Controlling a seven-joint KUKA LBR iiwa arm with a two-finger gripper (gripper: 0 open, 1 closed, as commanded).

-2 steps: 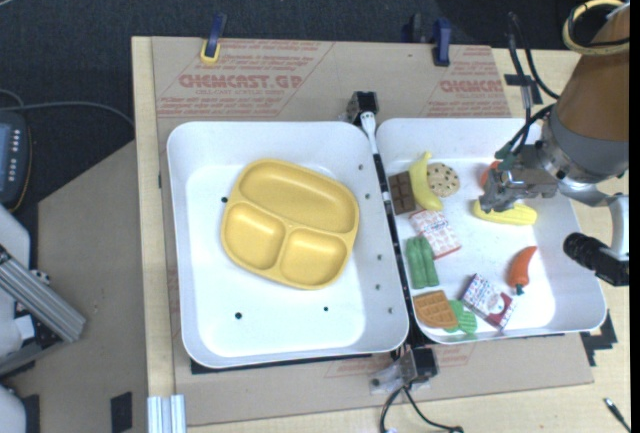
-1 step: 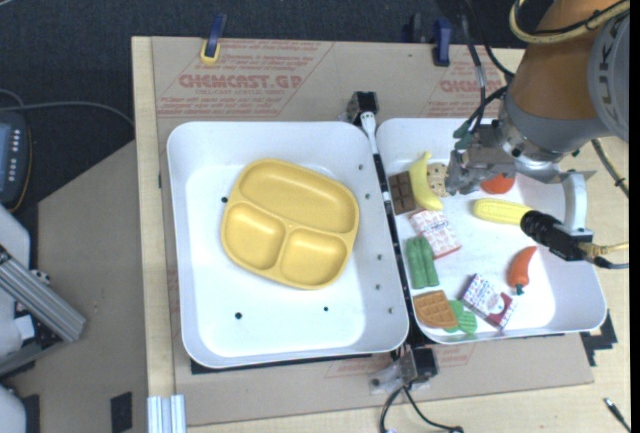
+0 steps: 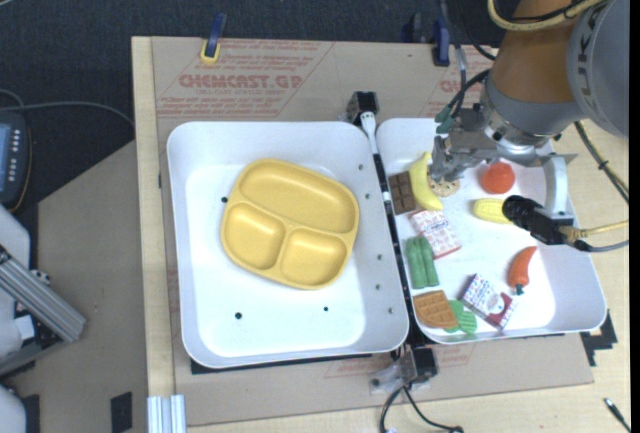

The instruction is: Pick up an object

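Camera view puts my pincer (image 3: pixel 447 164) low in the upper part of the right-hand shallow white bin (image 3: pixel 580 296), right of the frame's centre, with my grey arm and its orange band coming down from the upper right corner. How wide my pincer stands I cannot tell; its tips are lost in dark metal and clutter.

The nearest candidate is the small yellow banana-shaped toy (image 3: pixel 421 179). It lies just left of and slightly below my pincer, touching or very nearly so, and I cannot say whether it sits between the tips. Its long axis runs roughly up and down the frame, beside the small brown chocolate-bar piece (image 3: pixel 400 191) against the bin's left wall. So my judgement is that the coming move turns on a slight shift toward the frame's left, closing across the banana's narrow width.

Other pieces lie farther off: a round red-orange tomato-like toy (image 3: pixel 497 178) just to the right, a yellow corn-shaped piece (image 3: pixel 488 211) below it, and a green flat bar (image 3: pixel 422 262) toward the lower middle. The yellow divided plastic plate (image 3: pixel 289 222) fills the left bin (image 3: pixel 200 301), well apart.
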